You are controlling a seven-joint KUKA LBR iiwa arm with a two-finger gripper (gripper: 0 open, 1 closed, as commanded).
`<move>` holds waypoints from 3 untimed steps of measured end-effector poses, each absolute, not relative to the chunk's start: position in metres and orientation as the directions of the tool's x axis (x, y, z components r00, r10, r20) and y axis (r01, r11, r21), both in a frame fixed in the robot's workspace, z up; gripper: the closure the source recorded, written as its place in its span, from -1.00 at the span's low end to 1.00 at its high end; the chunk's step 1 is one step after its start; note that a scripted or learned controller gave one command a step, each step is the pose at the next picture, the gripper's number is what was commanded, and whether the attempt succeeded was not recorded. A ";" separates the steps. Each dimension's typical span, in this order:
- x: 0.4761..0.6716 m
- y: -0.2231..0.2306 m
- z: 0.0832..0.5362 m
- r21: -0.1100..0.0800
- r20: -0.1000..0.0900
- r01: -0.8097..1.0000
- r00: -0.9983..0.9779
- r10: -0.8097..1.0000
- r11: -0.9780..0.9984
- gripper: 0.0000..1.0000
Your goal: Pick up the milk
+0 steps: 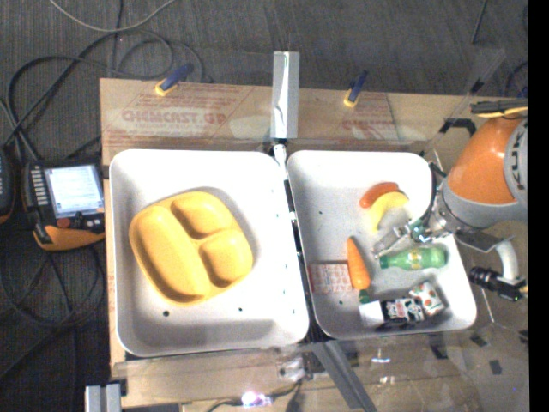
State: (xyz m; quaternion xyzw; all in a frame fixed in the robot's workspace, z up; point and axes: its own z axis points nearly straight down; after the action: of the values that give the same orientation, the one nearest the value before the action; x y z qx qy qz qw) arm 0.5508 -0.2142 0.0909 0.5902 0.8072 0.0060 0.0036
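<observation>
Currently your hand [410, 232] is hovering mid-right of the frame, grip state unclear, while the milk [412, 305] is lying below it toward the lower right, its long axis running left-right.

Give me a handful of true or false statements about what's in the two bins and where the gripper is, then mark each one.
1. The yellow divided tray lies in the left bin. True.
2. The carrot lies in the left bin. False: it lies in the right bin, near that bin's left side.
3. The green bottle lies on its side. True.
4. The milk carton sits at the far end of the right bin. False: it lies at the near end, below the bottle.
5. The gripper is over the left bin. False: it is over the right bin, between the banana and the bottle.
</observation>
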 end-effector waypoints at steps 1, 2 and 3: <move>0.551 -0.214 0.091 0.014 0.001 0.953 -0.303 0.953 0.303 -1.00; 0.506 -0.174 0.140 -0.001 0.002 0.948 -0.319 0.948 0.319 -1.00; 0.556 -0.184 0.090 0.006 -0.007 0.929 -0.371 0.929 0.371 -1.00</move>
State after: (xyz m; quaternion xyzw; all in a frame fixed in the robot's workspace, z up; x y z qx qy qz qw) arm 0.5560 -0.1841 0.0904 0.5610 0.8278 0.0007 0.0047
